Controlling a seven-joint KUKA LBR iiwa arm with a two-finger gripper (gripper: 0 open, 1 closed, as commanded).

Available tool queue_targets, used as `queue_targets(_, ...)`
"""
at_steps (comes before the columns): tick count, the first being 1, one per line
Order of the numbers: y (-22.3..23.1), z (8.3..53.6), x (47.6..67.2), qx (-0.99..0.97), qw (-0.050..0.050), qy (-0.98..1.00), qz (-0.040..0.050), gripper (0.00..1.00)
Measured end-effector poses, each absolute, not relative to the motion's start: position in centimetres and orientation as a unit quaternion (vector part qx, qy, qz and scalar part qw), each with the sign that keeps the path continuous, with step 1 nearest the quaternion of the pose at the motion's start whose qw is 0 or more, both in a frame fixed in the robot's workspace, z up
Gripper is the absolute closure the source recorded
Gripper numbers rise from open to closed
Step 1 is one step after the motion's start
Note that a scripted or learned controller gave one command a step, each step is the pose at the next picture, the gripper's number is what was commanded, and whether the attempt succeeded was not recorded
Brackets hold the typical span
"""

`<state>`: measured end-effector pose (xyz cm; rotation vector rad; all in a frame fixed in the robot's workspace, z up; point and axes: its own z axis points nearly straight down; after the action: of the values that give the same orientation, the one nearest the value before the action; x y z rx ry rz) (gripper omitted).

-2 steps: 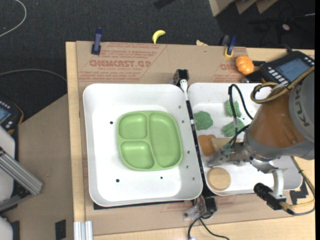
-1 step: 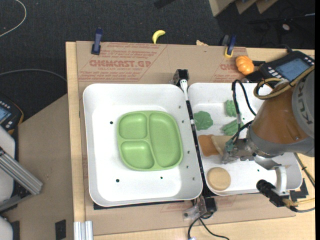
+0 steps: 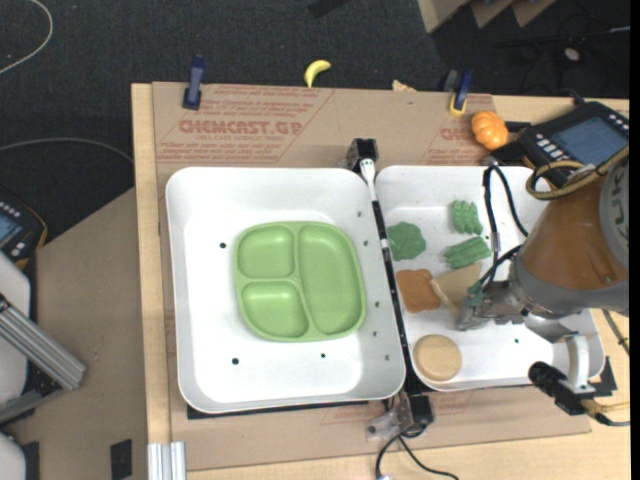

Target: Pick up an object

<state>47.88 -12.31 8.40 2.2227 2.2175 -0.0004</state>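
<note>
The arm comes in from the right and bends down over the right bin, its gripper low among the things scattered there — whether it is spread or closed, and whether it has hold of anything, I cannot tell, since the wrist hides the tip from above. Any of the loose pieces could serve as the object to pick up. Just left of the gripper lies a brown slab, with a tan piece between the two; a round beige disc sits nearer, by the bin's near edge. Farther off are a green leafy piece and two green ridged pieces. The left bin carries a green divided plate, well apart from the arm — probably the receiving side
</note>
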Motion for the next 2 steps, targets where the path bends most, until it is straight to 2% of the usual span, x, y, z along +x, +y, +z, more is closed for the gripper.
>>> queue_targets(1,-2.3,19.1,48.9,0.703,0.003,0.711,0.0052,1.0)
queue_targets(2,3.1,24.6,48.0,0.705,0.001,0.71,0.003,1.0)
